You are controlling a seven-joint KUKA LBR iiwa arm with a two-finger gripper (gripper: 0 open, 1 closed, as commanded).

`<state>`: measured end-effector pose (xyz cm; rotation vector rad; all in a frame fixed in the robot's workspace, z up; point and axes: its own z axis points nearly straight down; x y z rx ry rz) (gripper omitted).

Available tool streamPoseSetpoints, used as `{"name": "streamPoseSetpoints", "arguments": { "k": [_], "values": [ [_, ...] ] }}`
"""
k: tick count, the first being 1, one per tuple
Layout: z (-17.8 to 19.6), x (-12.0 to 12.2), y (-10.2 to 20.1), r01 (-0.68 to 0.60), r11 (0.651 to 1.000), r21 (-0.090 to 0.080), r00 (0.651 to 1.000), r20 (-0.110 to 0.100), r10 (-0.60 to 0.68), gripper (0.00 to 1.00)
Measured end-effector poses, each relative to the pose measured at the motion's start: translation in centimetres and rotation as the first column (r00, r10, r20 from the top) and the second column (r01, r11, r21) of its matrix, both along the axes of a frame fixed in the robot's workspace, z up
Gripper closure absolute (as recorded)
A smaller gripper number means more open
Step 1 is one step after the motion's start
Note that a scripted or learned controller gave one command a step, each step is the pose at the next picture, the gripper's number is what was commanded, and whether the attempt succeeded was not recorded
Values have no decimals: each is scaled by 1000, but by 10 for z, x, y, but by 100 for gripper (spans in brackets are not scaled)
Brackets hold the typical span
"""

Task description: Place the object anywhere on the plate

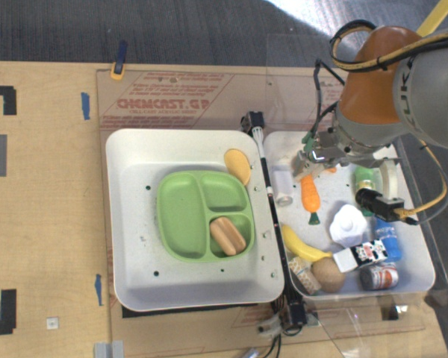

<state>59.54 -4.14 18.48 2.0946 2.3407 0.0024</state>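
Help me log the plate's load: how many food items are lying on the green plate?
1: a hot dog bun in the green plate's lower right compartment. The yellow item lies off the plate in the bin.

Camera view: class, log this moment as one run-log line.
arm: over right bin | carrot: in right bin | plate: holds bread roll | task: not done

On the green plate (183, 215), the large left compartment and the upper right one are lying open from above; a hot dog bun (228, 235) is filling the lower right one. A yellow piece (238, 165) is sitting just off the plate's top corner. The right bin (425, 274) is crowding with objects, and the arm (392, 80) is hanging over its upper part.
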Motion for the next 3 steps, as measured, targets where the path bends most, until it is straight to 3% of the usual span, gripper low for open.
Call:
{"name": "streamPoseSetpoints", "arguments": {
  "k": [1, 2, 3],
  "values": [
    [115, -24, 50, 35, 999, 1, 999, 10, -35, 100],
    [110, -26, 48, 39, 999, -2, 999, -1, -39, 0],
    [102, -64, 60, 464, 886, -3, 886, -10, -464, 0]
  ]
}}
